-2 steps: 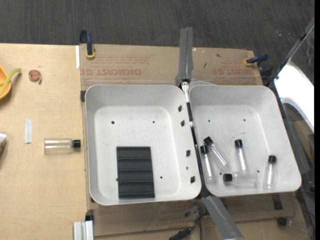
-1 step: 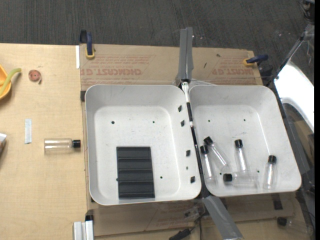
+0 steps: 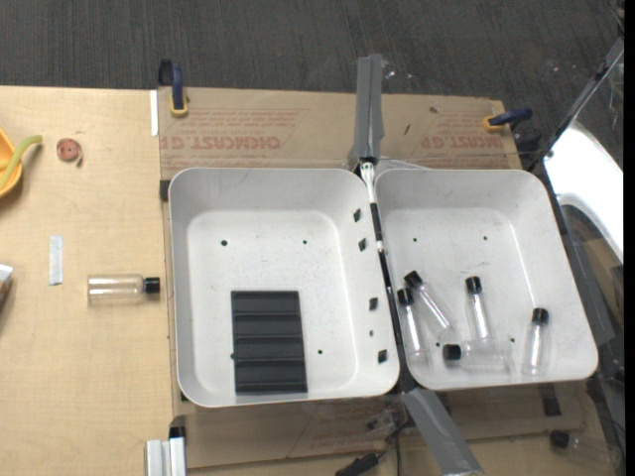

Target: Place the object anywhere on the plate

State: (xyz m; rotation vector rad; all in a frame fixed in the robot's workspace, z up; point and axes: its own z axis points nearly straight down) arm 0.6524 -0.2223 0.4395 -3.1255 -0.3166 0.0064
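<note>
A black ribbed plate (image 3: pixel 268 342) lies flat in the front part of the left bin (image 3: pixel 198 216). Several clear vials with black caps lie in the front half of the right bin (image 3: pixel 536 206). Two of them (image 3: pixel 429 305) lie close together near the divider. One vial (image 3: pixel 477 313) points front to back in the middle, and another (image 3: pixel 536 343) rests near the right wall. One more vial (image 3: pixel 474 355) lies crosswise along the front wall. Nothing rests on the plate.
On the wooden bench to the left lies a clear bottle with a black cap (image 3: pixel 119 286), a small white strip (image 3: pixel 56 261) and a yellow item (image 3: pixel 8 162) at the edge. Clamps (image 3: pixel 174 87) pin cardboard behind the bins. A white machine part (image 3: pixel 590 172) stands at right.
</note>
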